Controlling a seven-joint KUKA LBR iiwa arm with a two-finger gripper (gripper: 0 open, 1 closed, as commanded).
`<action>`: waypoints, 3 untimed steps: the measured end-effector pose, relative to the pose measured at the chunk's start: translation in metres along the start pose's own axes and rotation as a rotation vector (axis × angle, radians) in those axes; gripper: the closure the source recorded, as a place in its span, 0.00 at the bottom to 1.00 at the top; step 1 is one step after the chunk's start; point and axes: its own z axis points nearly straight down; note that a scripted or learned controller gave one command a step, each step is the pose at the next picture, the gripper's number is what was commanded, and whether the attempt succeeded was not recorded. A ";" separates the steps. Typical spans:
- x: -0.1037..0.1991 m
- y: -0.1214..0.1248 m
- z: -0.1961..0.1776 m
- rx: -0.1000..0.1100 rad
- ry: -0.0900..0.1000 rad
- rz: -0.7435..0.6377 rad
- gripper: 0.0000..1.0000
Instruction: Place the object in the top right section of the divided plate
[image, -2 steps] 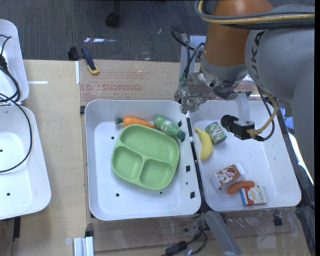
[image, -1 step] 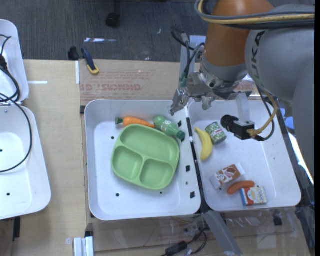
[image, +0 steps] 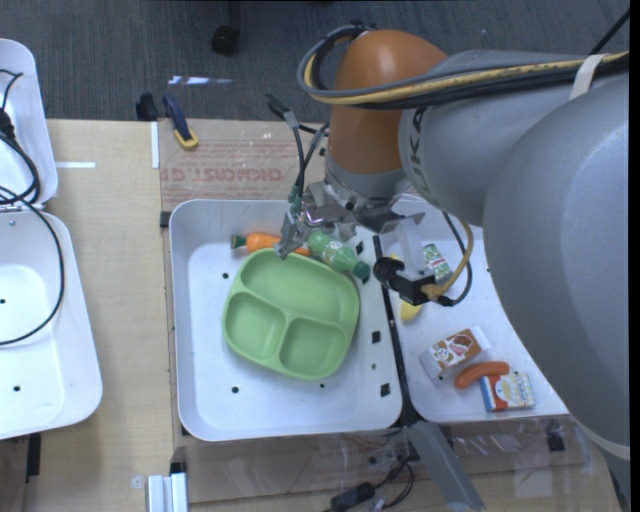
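Green on green is what this moment comes down to: a green bottle-shaped toy (image: 336, 252) sits right under the gripper (image: 300, 238), at the far right corner of the light green divided plate (image: 290, 315). The plate lies in the left bin (image: 200, 400) and has three sections — one long one along its far side and two smaller ones nearer the camera — and all three look bare. By my reading, the placing is not done yet: the bottle overlaps the plate's rim at that corner rather than resting flat inside a section, though the wrist hides part of it and I cannot be sure how much of it is over the plate.

Whether the gripper is clenched on the bottle or has let go, I cannot tell; the arm's orange band and wrist cover the contact point. What is left, then, is to get the bottle squarely into the far right part of the plate and to release it.

The bottle itself looks like smooth, glossy plastic, darker than the plate, lying tilted on its side. Just beyond the plate's far rim lies an orange toy carrot (image: 262, 241), near the gripper but apart from the plate's sections.
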 end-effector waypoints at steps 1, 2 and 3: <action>0.029 -0.069 0.042 0.001 0.000 -0.183 0.00; 0.023 -0.045 -0.117 -0.003 -0.001 -0.166 0.00; 0.066 -0.058 -0.033 0.000 -0.001 -0.203 0.00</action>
